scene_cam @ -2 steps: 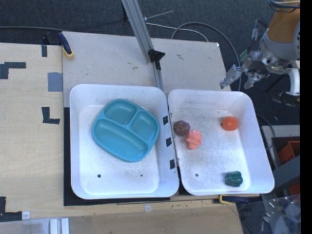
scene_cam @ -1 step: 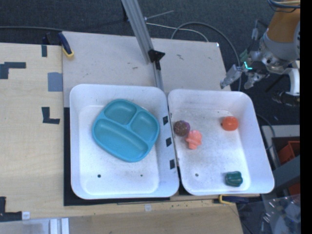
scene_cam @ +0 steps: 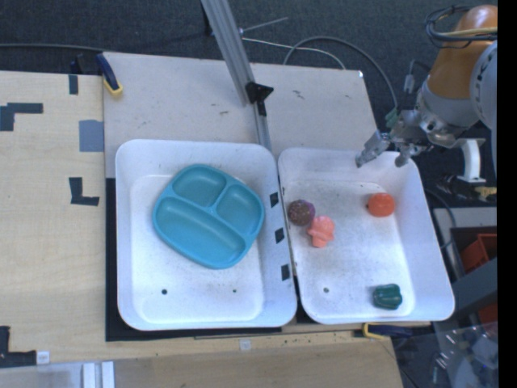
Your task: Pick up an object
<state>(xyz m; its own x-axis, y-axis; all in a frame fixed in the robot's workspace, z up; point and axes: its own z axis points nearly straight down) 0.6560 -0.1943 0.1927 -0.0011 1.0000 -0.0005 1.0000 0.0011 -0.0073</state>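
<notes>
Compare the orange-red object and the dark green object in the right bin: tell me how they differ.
The orange-red object is bright and roundish; the green object is dark and blockier. The orange-red one lies toward the bin's far end, nearer the gripper; the green one sits in the near right corner. Both are small, lie loose in the right bin, and are ungripped.

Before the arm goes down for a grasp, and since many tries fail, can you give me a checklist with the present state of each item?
1. Two-finger gripper carries nothing: ok, fingers spread, nothing between them.
2. Gripper over the right white bin: ok, at its far edge.
3. Gripper above a target: not ok; the round orange object, the nearest, lies nearer the camera than the fingers.
4. Orange object stands free: ok, apart from walls and other items.
5. Pink lumpy object and dark speckled ball apart: not ok, close together, perhaps touching.
6. Green object free of the wall: cannot tell.
</notes>
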